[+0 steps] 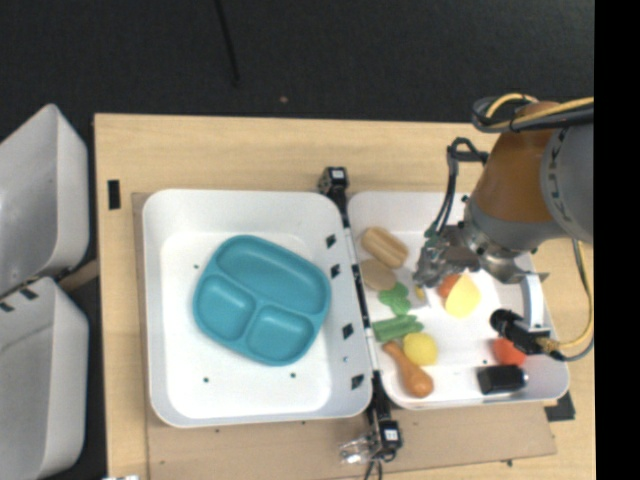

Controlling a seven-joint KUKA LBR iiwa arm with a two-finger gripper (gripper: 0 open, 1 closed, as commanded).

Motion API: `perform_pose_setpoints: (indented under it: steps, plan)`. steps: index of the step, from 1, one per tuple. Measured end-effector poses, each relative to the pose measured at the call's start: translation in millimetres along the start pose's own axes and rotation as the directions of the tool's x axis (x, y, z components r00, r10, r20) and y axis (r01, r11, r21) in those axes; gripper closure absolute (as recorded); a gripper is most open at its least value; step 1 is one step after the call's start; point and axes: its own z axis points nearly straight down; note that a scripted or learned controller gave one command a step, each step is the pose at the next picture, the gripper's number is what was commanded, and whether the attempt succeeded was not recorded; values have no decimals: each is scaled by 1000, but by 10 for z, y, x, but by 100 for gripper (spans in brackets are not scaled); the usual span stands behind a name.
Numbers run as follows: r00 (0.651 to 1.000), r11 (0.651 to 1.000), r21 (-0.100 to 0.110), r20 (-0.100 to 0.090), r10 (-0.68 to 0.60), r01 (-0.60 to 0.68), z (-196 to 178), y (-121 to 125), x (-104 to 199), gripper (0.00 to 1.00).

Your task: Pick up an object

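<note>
My gripper [433,266] hangs low over the right bin [440,398], at its middle. Just to its right lies a yellow and orange toy fruit [461,296]. A tan bread roll [385,246] lies to its left, with a brownish disc [375,274] below the roll. Green toy vegetables [396,313] lie lower left of the gripper. Near the front of the bin are a small yellow lemon [421,348] and an orange carrot [411,371]. The grey arm with its orange band [515,183] comes in from the right and covers the bin's far right part.
The left bin [170,388] holds a blue divided plate [262,299]. A red piece [507,350] and a black block [500,378] sit at the right bin's front right corner. Cables loop beside the arm. A ridge with black clips separates the bins.
</note>
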Motion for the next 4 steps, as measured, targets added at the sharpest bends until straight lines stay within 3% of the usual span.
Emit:
perform_pose_setpoints:
  steps: [1, 2, 4]
  plan:
    - [1000, 1000, -3, 1, -5, 5, -619, 21, -75, 100]
    - [1000, 1000, 4, -1, -7, 7, -701, 31, -92, 100]
    - [1000, 1000, 2, -1, -10, 10, -593, 719, 598, 100]
